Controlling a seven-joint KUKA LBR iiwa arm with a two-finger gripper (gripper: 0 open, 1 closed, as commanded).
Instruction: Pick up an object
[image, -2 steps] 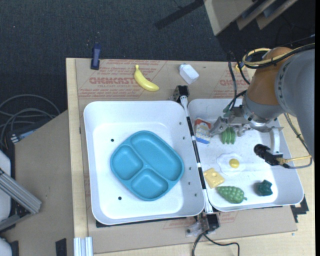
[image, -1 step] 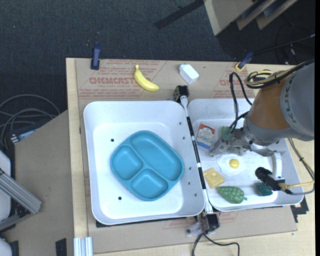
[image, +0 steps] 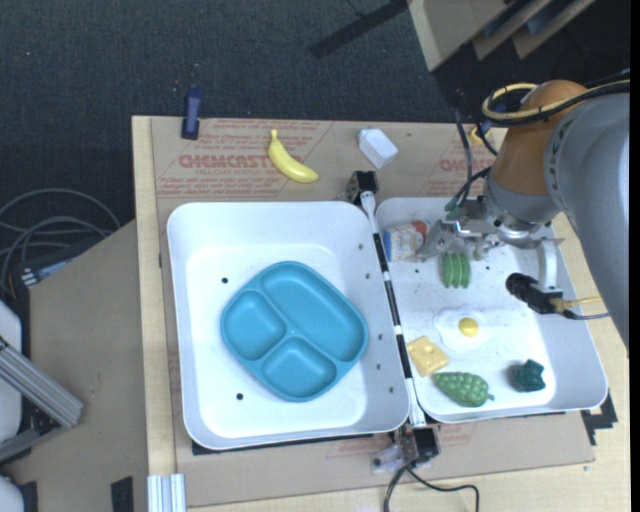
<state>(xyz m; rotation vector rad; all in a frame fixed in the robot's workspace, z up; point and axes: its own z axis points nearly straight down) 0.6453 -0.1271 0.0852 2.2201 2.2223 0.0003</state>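
In the right bin (image: 572, 340) my gripper (image: 463, 236) hangs low near the far wall, over the top end of a green ribbed vegetable (image: 456, 271). Whether the vegetable sits between the fingers is hidden by the wrist. A small printed carton (image: 404, 241) lies just left of the gripper. Nearer the front lie a fried egg (image: 466, 328), a yellow cheese wedge (image: 427, 355), a bunch of green grapes (image: 461, 388) and a dark green broccoli piece (image: 528, 376).
The left bin (image: 195, 330) holds a blue divided plate (image: 292, 329). On the cardboard behind the bins lie a banana (image: 291, 160), a white block (image: 378, 147) and a small blue item (image: 191, 112).
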